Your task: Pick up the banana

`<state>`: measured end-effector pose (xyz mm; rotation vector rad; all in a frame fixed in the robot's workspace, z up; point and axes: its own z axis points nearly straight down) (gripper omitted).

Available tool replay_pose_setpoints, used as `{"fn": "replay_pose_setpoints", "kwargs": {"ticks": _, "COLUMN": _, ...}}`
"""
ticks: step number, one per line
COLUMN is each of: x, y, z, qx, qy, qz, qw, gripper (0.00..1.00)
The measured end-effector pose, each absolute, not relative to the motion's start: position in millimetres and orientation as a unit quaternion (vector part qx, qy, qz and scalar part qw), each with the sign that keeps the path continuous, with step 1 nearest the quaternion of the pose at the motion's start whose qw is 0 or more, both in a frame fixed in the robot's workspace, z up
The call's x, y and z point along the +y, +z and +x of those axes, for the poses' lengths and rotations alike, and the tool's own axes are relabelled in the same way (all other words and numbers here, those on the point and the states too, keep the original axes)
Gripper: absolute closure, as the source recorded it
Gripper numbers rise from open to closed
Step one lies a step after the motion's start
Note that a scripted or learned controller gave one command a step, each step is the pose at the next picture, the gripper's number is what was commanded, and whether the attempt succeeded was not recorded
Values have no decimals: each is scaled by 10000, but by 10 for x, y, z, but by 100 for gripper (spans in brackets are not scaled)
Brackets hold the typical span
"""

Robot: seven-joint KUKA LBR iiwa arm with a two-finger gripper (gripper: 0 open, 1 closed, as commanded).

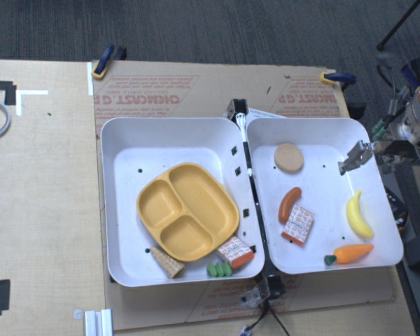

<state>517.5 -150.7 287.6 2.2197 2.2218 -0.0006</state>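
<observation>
Two glossy white bins side by side on a cardboard-covered worktop (49, 208).

The left bin (119, 208) holds a smooth yellow three-compartment tray (187, 211), with a tan cracker block (167, 262), green peas (220, 269) and a small printed packet (234, 251) beside it. The right bin (322, 138) holds a round tan cookie (289, 157), a sausage (289, 204), a printed box (298, 224), an orange carrot (350, 253) and the curved yellow banana (358, 215) near its right wall. The tool (355, 157) hangs above the banana, apart from it; whether it is released or clenched I cannot tell.
</observation>
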Motion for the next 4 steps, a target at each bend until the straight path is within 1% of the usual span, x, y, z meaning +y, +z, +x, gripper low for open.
{"fn": "replay_pose_setpoints", "kwargs": {"ticks": 1, "x": -1919, "y": 1467, "z": 5278, "qx": 7271, "qy": -2, "qz": 6865, "qw": -1, "gripper": 0}}
{"fn": "replay_pose_setpoints", "kwargs": {"ticks": 2, "x": -2189, "y": 918, "z": 5094, "qx": 8102, "qy": 18, "qz": 5861, "qw": -36, "gripper": 0}}
{"fn": "replay_pose_setpoints", "kwargs": {"ticks": 3, "x": -2206, "y": 1020, "z": 5104, "qx": 8093, "qy": 11, "qz": 5874, "qw": -5, "gripper": 100}}
{"fn": "replay_pose_setpoints", "kwargs": {"ticks": 4, "x": -1481, "y": 1735, "z": 5157, "qx": 8667, "qy": 3, "qz": 4988, "qw": 15, "gripper": 100}}
